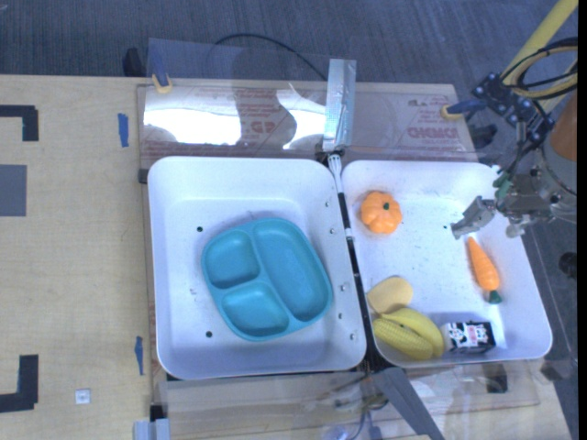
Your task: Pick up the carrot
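The carrot (483, 264) is orange with a small green stub at its lower end. It lies on the floor of the right bin (422, 191), near that bin's right wall and pointing up-left. My gripper (492, 224) reaches in from the right edge and sits just above the carrot's upper end. Its fingers (470, 217) are spread apart and nothing is between them. The carrot's upper tip lies just below the gap between them.
The right bin also holds a small orange pumpkin (381, 212), a yellow lump (390, 293), a yellow corn cob (408, 334) and a small black-and-white carton (470, 335). The left bin (174, 200) holds a blue divided plate (266, 276).
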Tool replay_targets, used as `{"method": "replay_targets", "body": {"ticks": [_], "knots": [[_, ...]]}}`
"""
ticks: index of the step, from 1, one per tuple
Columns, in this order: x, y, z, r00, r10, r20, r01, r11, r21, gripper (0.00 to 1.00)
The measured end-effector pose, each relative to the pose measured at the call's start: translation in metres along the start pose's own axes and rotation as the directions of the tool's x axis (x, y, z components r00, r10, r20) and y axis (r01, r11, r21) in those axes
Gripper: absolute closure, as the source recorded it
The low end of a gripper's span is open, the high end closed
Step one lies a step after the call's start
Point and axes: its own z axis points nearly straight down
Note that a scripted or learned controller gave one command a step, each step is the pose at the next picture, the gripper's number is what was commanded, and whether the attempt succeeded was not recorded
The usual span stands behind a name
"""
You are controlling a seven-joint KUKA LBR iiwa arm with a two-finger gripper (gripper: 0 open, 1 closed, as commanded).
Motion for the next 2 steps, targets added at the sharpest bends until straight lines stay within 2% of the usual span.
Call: {"method": "replay_targets", "body": {"ticks": [1, 2], "knots": [[-0.051, 0.002, 0.135, 0.981, -0.192, -0.003, 0.192, 0.981, 0.008, 0.0], [-0.051, 0.007, 0.119, 0.981, -0.193, 0.005, 0.193, 0.981, -0.007, 1.0]]}}
